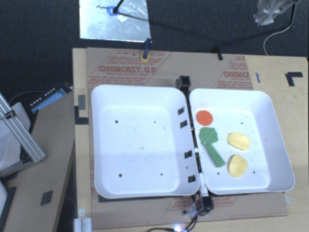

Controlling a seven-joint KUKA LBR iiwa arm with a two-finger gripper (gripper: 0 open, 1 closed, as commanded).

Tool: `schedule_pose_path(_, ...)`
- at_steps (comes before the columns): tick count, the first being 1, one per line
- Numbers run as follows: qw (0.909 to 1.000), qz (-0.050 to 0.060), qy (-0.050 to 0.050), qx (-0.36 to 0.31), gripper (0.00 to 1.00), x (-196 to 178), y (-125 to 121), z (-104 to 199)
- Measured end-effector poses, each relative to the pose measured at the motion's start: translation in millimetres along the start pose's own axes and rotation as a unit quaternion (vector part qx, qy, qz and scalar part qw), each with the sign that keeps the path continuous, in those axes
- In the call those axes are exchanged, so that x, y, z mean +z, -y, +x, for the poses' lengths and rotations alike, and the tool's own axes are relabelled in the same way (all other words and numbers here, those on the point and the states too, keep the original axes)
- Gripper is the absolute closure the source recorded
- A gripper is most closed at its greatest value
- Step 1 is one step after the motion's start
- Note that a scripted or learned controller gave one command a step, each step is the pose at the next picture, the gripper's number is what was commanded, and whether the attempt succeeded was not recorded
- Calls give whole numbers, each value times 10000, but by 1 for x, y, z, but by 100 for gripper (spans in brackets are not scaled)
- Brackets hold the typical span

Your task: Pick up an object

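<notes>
The pale, blurred gripper (pixel 273 6) hung far beyond the bins' back edge, well apart from the right-hand shallow white bin (pixel 275 124), and whether it was open or closed I cannot tell. Inside that bin, near its left wall, lay a flat red disc (pixel 204 117) touching a green T-shaped piece (pixel 211 144), with two yellow rounded lumps (pixel 238 152) toward its middle. A descent onto the touching pair would likely catch both or skid off the thin disc, whereas the lumps had clear floor around them.
</notes>
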State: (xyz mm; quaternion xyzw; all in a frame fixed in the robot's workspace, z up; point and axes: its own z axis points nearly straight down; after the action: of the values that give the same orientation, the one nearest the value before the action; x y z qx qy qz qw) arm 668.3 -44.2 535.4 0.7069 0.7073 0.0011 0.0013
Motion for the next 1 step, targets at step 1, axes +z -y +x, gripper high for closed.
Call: schedule_pose_path(1, 10000, -1, 0, -1, 100, 0, 0, -13)
